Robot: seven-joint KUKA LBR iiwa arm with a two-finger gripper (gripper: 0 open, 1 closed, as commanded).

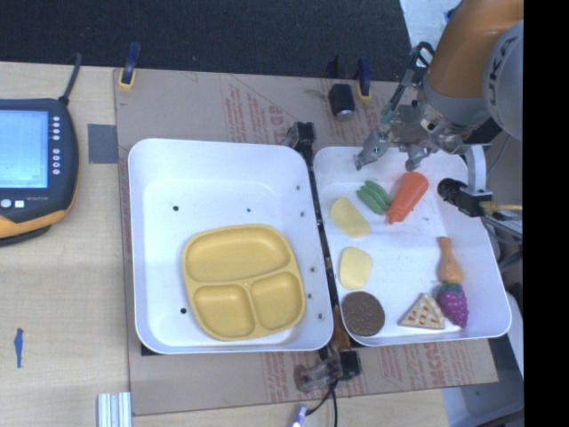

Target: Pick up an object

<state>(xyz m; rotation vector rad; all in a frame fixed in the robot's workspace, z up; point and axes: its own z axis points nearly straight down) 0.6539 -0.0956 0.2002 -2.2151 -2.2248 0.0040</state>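
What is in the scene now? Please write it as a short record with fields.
left bin: holds a yellow divided tray
right bin: holds toy foods
near gripper: carrot, green pod
middle: two pale yellow pieces
front: brown cookie, pizza slice, grapes, drumstick
gripper: open, above the right bin's back edge, holding nothing
bench, left: teach pendant

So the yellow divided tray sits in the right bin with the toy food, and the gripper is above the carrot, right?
Not quite. The camera view shows the yellow divided tray in the left bin, apart from the toy food. The gripper is above the carrot, as you said.
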